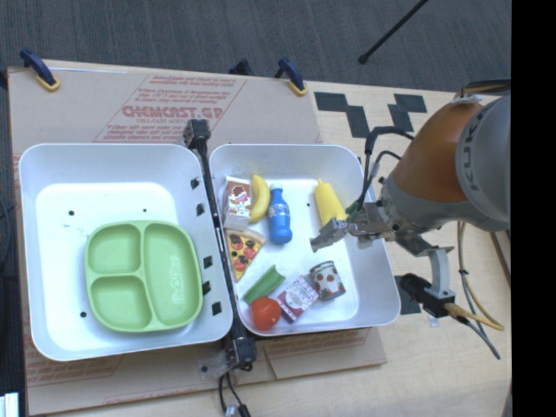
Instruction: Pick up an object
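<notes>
Nearest me, a red tomato (266, 313) is sitting in the right bin (375, 287) at its near edge, with a green pepper (263, 282) just beyond it and two small packets (313, 290) to its right. Farther back I am seeing a pizza slice (241, 252), a blue bottle (278, 215), a banana (259, 197), a snack box (237, 201) and a yellow corn cob (328, 202). The gripper (327, 234) is hovering low over the bin, just near of the corn; its fingers are looking spread, pinching nothing. The left bin (52, 181) is holding a green divided plate (143, 276).
</notes>
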### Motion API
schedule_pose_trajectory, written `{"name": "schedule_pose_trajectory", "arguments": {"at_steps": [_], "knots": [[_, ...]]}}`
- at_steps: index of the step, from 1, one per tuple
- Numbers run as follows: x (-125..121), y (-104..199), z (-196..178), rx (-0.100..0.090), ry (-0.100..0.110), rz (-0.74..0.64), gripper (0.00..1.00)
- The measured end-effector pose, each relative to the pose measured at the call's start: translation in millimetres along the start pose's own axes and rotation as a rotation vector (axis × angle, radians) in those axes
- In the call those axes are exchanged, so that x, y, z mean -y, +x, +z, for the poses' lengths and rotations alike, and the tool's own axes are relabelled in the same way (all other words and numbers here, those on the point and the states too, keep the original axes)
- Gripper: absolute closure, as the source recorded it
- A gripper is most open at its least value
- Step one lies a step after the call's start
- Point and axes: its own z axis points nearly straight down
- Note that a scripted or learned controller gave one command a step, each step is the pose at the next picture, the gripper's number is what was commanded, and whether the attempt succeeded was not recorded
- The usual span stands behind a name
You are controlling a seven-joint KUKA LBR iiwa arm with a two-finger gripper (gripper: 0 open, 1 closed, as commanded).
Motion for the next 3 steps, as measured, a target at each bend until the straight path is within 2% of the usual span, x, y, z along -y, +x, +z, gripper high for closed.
{"name": "schedule_pose_trajectory", "arguments": {"at_steps": [1,2,3], "knots": [[-26.0,47.9,78.3,0.000,0.001,-0.003,0.00],[-26.3,47.2,67.7,0.001,0.002,-0.005,1.00],[-51.4,-11.4,10.8,0.002,-0.005,0.001,1.00]]}}
